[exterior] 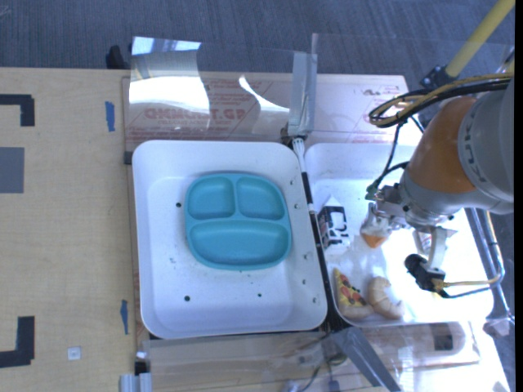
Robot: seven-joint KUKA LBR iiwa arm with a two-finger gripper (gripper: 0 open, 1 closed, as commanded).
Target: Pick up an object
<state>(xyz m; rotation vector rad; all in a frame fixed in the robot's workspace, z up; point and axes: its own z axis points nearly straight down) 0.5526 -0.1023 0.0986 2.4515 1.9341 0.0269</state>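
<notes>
In the right bin (353, 160), black-and-white label (333, 225) unreadable, pincer (377, 229) just beside

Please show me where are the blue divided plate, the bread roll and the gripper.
blue divided plate (238, 243): camera view, on its large lower compartment.
bread roll (382, 294): camera view, on its top, in the right bin.
gripper (377, 229): camera view, at its tip, above the right bin.

A divided plate (238, 220) lies in the middle of the left bin (155, 300). In the right bin (327, 163), several small items (368, 292) lie near its front-left corner, with the gripper (377, 219) above them.
</notes>
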